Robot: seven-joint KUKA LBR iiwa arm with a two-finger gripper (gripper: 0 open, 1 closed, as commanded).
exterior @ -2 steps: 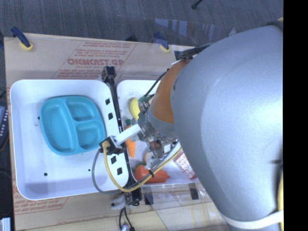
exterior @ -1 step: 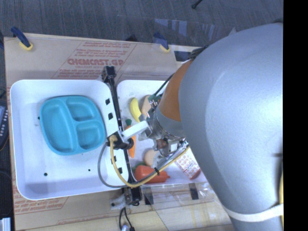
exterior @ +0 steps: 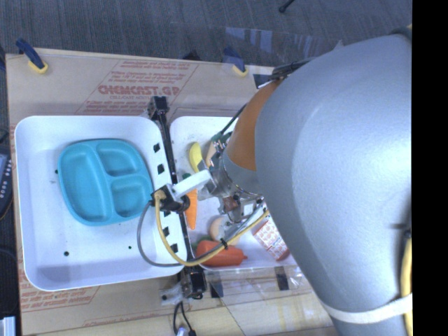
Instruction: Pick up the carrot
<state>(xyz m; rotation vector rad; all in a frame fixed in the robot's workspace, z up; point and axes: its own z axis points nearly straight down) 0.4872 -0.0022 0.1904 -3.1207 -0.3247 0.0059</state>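
Now: gripper low in right bin, its spread unreadable under wrist. Carrot just left of it; red-orange piece below; blue tray far left, in other bin.

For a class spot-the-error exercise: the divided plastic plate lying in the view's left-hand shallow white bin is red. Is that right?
Not quite. The camera view shows that the divided plastic plate is turquoise blue, not red. It does lie in the view's left-hand shallow white bin.

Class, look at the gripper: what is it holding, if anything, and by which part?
It cannot be told: the arm covers most of the gripper. The carrot lies in the right-hand bin, near its left wall.
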